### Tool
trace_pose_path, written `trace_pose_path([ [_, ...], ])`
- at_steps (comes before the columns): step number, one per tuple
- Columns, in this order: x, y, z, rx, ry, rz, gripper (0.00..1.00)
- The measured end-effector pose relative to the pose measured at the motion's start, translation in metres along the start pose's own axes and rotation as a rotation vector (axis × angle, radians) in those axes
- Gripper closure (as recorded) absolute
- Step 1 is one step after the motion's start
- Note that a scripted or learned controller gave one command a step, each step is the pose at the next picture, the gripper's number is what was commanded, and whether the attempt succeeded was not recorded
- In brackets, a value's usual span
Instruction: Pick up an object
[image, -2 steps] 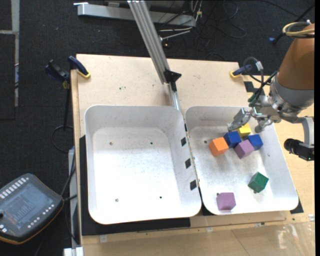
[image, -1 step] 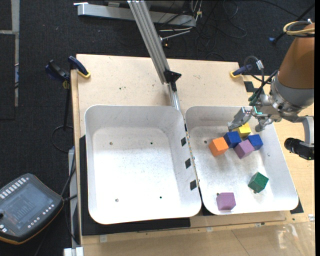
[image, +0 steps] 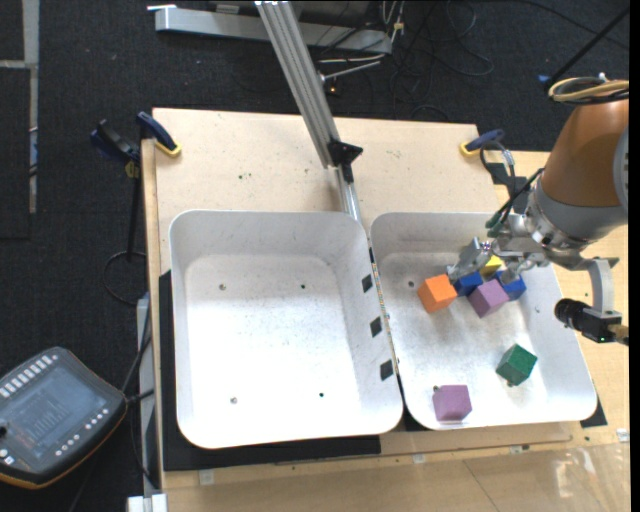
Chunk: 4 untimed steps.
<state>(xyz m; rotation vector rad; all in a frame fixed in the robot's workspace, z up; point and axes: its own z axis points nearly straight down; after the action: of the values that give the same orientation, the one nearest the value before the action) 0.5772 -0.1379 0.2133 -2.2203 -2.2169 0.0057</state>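
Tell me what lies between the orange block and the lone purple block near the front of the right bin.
Bare white bin floor: the camera view shows nothing between the orange block and the purple block.

Two white bins (image: 270, 235), two purple blocks (image: 452, 402), one orange (image: 437, 292), one green (image: 517, 363), one blue (image: 512, 287), one yellow (image: 492, 266).

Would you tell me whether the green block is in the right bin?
In: the green block rests on the right bin's floor, apart from the other blocks.
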Motion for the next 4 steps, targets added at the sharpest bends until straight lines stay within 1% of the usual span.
trace_pose_path([
  [1,-0.008,-0.001,0.048,0.000,0.000,0.000,0.00],
  [2,-0.004,0.000,0.092,0.000,0.001,-0.001,0.00],
  [3,-0.005,0.001,0.079,-0.006,-0.001,-0.001,1.00],
  [4,-0.004,-0.002,0.016,-0.012,-0.002,-0.004,1.00],
])
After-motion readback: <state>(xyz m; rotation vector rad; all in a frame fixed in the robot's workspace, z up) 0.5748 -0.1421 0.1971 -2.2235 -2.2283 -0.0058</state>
